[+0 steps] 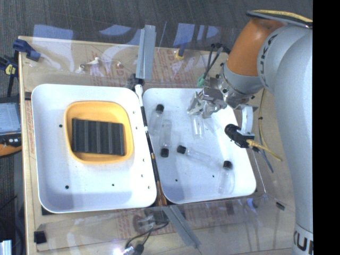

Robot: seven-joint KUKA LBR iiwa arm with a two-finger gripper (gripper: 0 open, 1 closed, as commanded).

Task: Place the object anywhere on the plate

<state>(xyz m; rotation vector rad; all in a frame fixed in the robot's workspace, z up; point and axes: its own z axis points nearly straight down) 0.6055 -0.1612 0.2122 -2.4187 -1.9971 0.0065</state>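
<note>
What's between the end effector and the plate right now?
In the camera view, the end effector is over the right bin. Toward the plate lie a clear vial with a black cap and the bins' adjoining walls.

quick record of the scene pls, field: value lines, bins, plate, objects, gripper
left bin: holds a yellow plate with a dark ribbed insert
right bin: several clear vials with black caps, lying loose
vial by the divider: cap toward the far side
vial mid-bin: lying at a slant
vial near right corner: cap toward the far side
gripper: over the right bin's far part, above a vial; grip unclear
plate contents: no vial on it
</note>
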